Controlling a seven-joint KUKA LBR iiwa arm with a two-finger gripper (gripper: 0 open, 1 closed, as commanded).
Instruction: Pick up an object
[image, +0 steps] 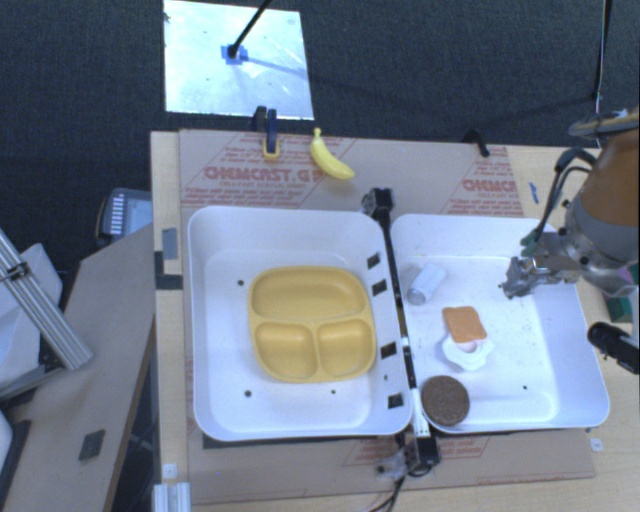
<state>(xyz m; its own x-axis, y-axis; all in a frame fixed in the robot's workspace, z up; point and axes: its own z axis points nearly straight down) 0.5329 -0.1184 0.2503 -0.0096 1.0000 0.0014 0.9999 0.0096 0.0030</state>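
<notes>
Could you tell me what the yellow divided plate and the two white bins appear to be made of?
The yellow divided plate looks like moulded plastic: uniform colour, rounded compartments, a soft sheen. The white bins seem like thin formed plastic, smooth and slightly glossy, though that is uncertain.

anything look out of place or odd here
One thing: a yellow banana lies on the board behind the left bin, outside both bins. The other items sit inside: a yellow divided plate in the left bin, the small items in the right bin.

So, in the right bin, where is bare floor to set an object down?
Free: the right bin floor between the orange slice and its right wall. Crowded: its left side, with the white cylinder, fried egg and brown disc.
</notes>
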